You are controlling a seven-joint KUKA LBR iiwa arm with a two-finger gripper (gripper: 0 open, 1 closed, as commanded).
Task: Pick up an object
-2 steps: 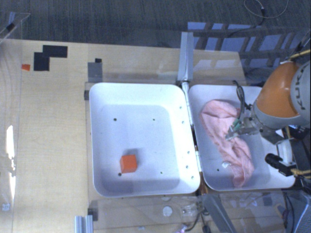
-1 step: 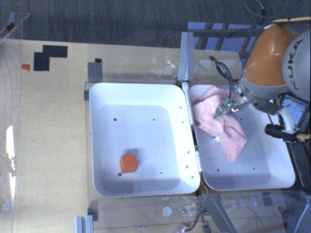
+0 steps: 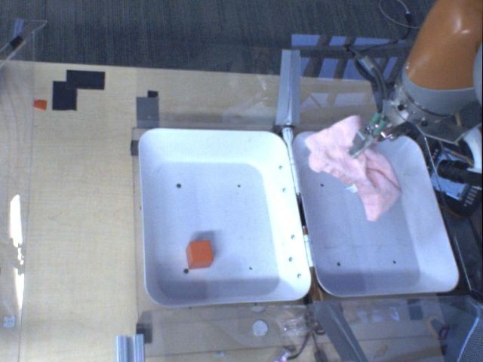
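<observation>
2 white bins: my gripper [image 3: 367, 140] is down on the crumpled pink cloth [image 3: 355, 164] in the right bin [image 3: 423, 274]; grip state i cannot tell, no lift confirmed, orange block [image 3: 200, 254] untouched in the left

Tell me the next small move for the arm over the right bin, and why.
Probably a short, slow lift straight up. The gripper sits on the upper part of the pink cloth in the right bin, and the cloth looks bunched there, but the view doesn't settle whether it is gripped. A small rise would show whether the cloth comes along. The orange block lies apart in the left bin.
</observation>
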